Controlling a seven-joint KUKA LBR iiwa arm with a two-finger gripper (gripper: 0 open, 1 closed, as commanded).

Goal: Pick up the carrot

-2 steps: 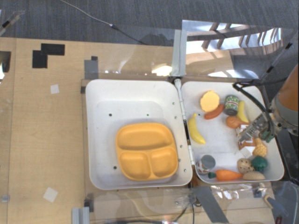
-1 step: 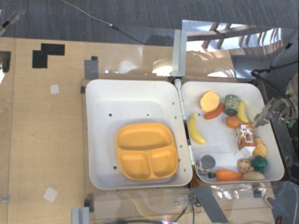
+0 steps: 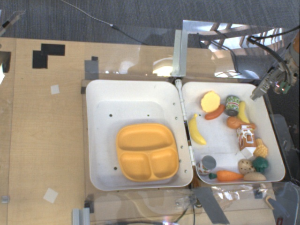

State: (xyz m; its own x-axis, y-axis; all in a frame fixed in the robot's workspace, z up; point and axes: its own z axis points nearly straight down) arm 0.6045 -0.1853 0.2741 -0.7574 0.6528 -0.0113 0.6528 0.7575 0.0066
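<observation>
The carrot (image 3: 228, 176), orange with a small green top at its left end, lies flat along the front wall of the right bin (image 3: 220, 144). It sits between a grey cup (image 3: 207, 163) and a beige lump (image 3: 254, 176). My gripper (image 3: 260, 89) hangs at the far right corner of that bin, above its rim and well away from the carrot. The arm's wrist (image 3: 283, 78) is cut off by the frame's right side.
The right bin also holds a yellow banana (image 3: 197, 130), a yellow round piece (image 3: 210, 101), a red sausage (image 3: 215, 112), a can (image 3: 232, 105), a small carton (image 3: 245, 137) and a green broccoli (image 3: 260, 164). A yellow divided plate (image 3: 146, 151) lies in the left bin (image 3: 108, 107).
</observation>
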